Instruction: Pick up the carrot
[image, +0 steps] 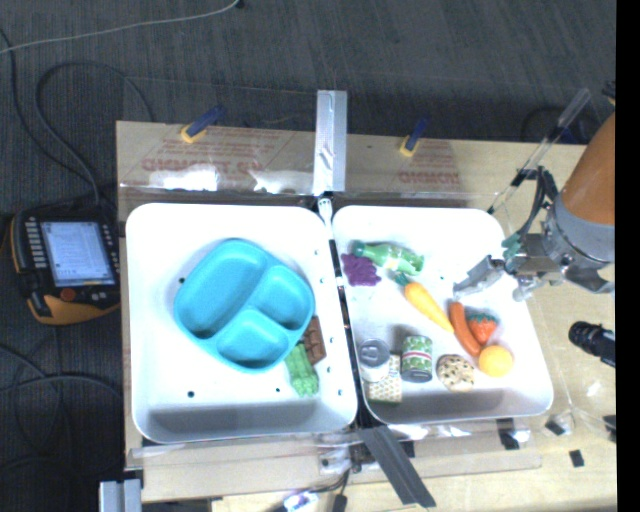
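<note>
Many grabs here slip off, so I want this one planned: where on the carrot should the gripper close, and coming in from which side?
Grip the carrot at its thicker upper-left half, coming straight down with the fingers across its width. It lies flat and slanted, tapering toward the lower right, where the red-orange piece lies close. The gripper hovers to its right.

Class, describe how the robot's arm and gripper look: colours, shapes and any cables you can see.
The arm is rounded, with an orange band above a grey wrist section. Thin dark cables loop along its side near the wrist. The gripper is grey metal with slim fingers, on a blocky body with a small teal-green spot.
</note>
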